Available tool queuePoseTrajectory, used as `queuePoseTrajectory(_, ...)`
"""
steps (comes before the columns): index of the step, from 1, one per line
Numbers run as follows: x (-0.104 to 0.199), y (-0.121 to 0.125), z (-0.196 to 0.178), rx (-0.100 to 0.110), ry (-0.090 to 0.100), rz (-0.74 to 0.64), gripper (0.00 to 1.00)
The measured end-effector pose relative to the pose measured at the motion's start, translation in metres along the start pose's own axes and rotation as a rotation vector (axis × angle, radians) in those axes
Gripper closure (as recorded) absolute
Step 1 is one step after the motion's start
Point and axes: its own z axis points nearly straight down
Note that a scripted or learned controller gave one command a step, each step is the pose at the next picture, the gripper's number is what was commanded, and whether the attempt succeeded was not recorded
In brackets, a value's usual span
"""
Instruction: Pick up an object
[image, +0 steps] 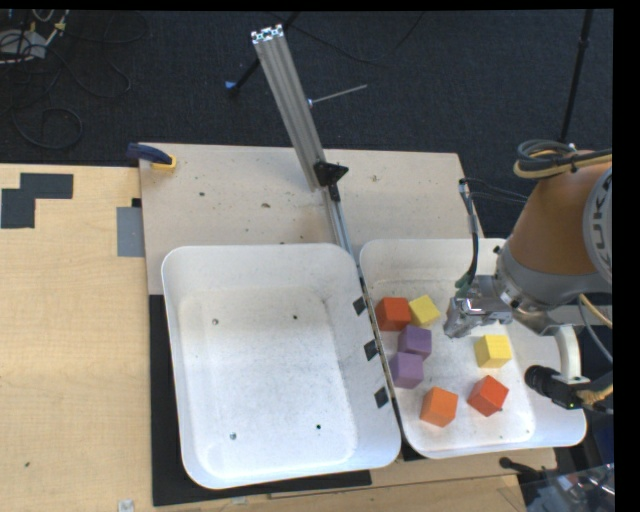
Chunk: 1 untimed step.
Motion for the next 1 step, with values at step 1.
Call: queuePoseTrajectory(1,-0.0037,0.0021,-0.0634,-0.002,-0.001,0.002,1.00)
